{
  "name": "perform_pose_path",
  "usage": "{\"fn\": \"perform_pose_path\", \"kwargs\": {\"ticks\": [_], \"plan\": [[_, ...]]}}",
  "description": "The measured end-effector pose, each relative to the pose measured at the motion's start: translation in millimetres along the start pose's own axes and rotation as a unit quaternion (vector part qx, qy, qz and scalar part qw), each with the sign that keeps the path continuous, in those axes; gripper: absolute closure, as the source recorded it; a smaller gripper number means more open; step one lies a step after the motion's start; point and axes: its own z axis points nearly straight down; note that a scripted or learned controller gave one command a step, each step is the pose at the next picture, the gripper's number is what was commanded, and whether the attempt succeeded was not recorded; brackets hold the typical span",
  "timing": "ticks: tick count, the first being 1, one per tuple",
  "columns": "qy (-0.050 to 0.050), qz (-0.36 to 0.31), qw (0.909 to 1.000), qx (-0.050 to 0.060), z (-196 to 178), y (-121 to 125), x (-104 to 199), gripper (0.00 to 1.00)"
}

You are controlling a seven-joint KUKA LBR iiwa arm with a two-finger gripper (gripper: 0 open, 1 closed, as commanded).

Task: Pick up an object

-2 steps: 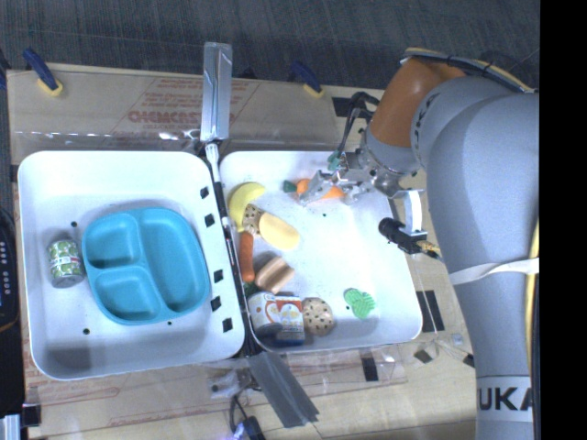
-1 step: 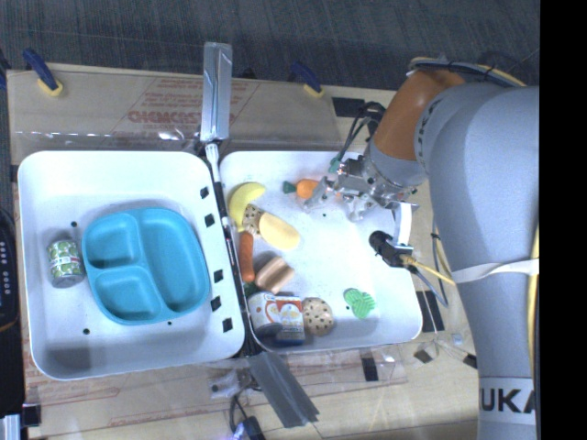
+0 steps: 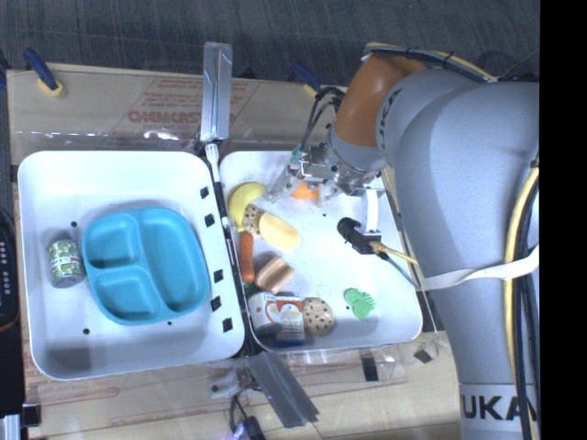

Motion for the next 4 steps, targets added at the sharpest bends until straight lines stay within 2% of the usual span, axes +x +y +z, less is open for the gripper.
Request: {"fn": "perform_pose_path", "kwargs": {"ticks": [1,2,3,4], "plan": [[-0.001,-0.002,1.0000,0.002,-10,-1,-1,1.00],[-0.001,0.014,0.9999,0.002,-2,-2,4,1.00],[-0.001,0.130,0.9915,0.001,1,0,-9,1.00],[0.000,0.263,0.9647,0.003,1,1,-24,1.00]]}}
